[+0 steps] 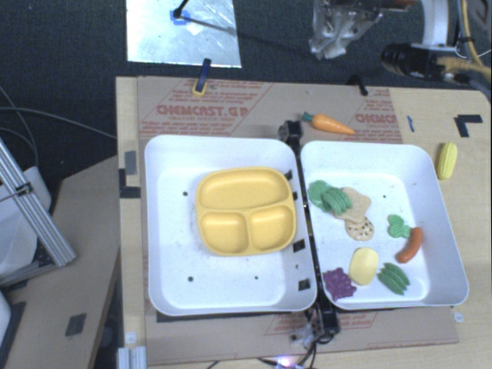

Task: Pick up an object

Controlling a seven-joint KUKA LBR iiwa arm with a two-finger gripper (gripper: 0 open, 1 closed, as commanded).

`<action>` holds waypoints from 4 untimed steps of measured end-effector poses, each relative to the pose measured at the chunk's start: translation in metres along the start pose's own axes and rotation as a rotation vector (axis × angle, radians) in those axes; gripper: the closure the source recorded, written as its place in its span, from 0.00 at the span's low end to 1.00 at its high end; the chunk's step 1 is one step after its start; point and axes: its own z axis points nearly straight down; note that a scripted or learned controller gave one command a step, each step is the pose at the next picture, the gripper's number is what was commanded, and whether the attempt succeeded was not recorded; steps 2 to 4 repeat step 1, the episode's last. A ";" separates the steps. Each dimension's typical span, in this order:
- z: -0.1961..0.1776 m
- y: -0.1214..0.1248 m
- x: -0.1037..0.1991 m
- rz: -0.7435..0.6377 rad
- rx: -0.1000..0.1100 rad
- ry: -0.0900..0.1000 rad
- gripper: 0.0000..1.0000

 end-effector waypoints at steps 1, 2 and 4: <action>0.047 -0.120 0.062 -0.015 0.026 0.002 1.00; 0.047 -0.120 0.062 -0.015 0.026 0.002 1.00; 0.047 -0.120 0.062 -0.015 0.026 0.002 1.00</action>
